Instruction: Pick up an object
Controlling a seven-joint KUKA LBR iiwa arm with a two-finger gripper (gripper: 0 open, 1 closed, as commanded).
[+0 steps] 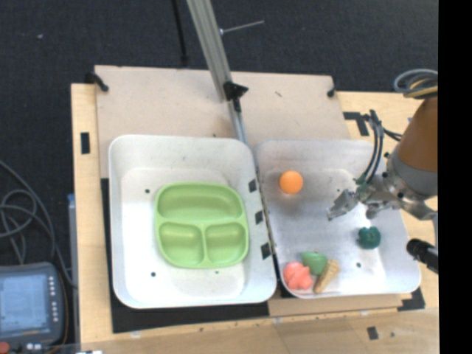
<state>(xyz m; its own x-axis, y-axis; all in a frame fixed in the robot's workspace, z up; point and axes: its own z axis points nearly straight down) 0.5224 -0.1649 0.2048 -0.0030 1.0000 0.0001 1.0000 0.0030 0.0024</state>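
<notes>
Cone (327,275), green lump (315,261) and pink toy (297,275) are seen clustered well below-left of the pincer (354,201); whether it is spread cannot be told. Green knob (369,237) sits just below it, near. Orange ball (291,182), up-left, is judged light, stiff, prone to rolling; best gripped across its middle.

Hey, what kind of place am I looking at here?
Probably a robotics lab test bench: a grey arm's gripper over two shallow white plastic bins, toy items like a small orange ball, and a metal camera pole.
</notes>
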